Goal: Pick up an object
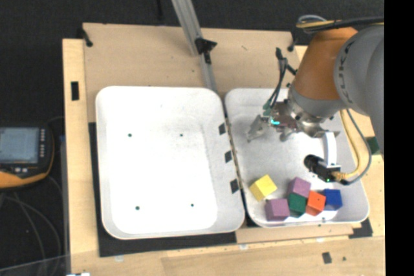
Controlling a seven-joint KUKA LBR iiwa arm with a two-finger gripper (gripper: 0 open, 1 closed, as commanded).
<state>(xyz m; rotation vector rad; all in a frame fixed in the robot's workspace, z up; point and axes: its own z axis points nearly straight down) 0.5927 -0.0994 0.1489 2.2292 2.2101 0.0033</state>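
The blocks cluster at the right bin's point(255, 216) 6 o'clock edge; the yellow block point(263, 187) sits apart, the easiest target. The claw point(272, 125) hangs at 12 o'clock of it, grasping nothing; whether it is spread I cannot tell.

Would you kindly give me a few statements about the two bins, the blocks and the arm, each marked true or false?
1. All the blocks lie in the right bin. True.
2. The yellow block sits in the left bin. False: it lies in the right bin, left of the other blocks.
3. The gripper is above the right bin, apart from the blocks. True.
4. The orange block lies between the green block and the blue block. True.
5. There is one purple block. False: there are two purple blocks.
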